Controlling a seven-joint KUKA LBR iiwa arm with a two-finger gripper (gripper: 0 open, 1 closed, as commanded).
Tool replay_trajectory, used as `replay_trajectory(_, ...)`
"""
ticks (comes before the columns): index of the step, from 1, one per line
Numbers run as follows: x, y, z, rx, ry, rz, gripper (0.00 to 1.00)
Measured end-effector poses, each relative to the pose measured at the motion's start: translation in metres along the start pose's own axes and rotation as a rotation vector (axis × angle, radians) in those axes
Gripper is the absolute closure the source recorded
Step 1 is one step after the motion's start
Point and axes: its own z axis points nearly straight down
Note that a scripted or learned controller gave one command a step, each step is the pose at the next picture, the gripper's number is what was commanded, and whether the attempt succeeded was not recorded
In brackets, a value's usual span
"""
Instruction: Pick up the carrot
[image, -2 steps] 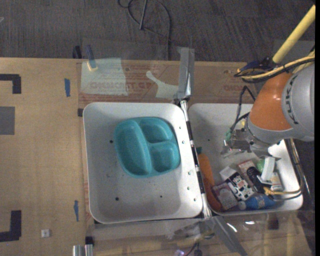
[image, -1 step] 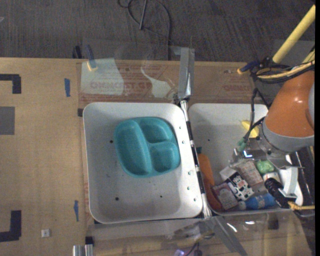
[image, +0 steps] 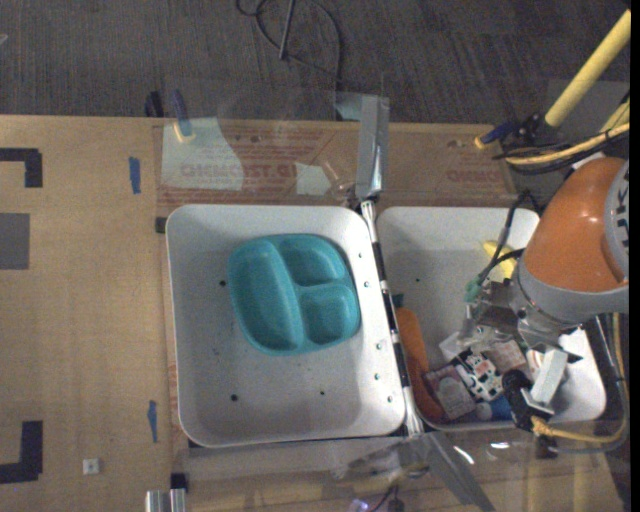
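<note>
Carrot (image: 411, 350): orange, lying along the left wall of the right bin (image: 430, 235), lengthwise, its far end by the divider
Gripper (image: 478, 372): low in the right bin, just right of the carrot, amid dark clutter; whether it is open or closed cannot be told
Arm (image: 575, 245): grey with orange band, over the right bin's right side
Left bin (image: 200, 400): holds a teal sectioned plate (image: 293, 292), lying flat near its middle

Teal plate (image: 294, 292) in left bin (image: 200, 400)
</note>
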Motion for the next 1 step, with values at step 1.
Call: replay_trajectory(1,-0.0188,0.0063,0.0774,-0.009,-0.002,-0.057,1.0)
